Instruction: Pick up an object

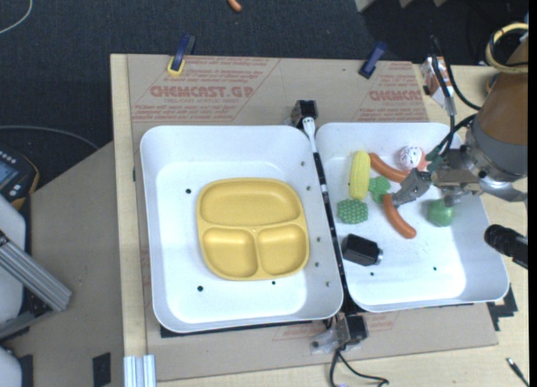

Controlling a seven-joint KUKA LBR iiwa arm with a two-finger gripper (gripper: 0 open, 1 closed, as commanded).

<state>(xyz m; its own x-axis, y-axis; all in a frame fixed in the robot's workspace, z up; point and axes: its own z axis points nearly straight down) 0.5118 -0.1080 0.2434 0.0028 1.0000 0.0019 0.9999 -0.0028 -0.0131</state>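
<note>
Objects: small toy foods lie clustered in the upper half of the right bin [470, 289].
Corn: a yellow cob [359, 174] lies lengthwise at the left of the cluster.
Sausages: one orange sausage [399, 217] lies slanted below the gripper; another [388, 166] lies above it.
Green pieces: a bumpy green piece [352, 210] sits below the corn, a round green one [440, 211] to the right.
Black block: [362, 249] lies apart, nearer the bin's front.
Gripper: [413, 188] hangs low over the cluster.
Fingers: apart, clamped on nothing.
Left bin: [164, 234] carries a yellow divided tray [252, 227].
</note>
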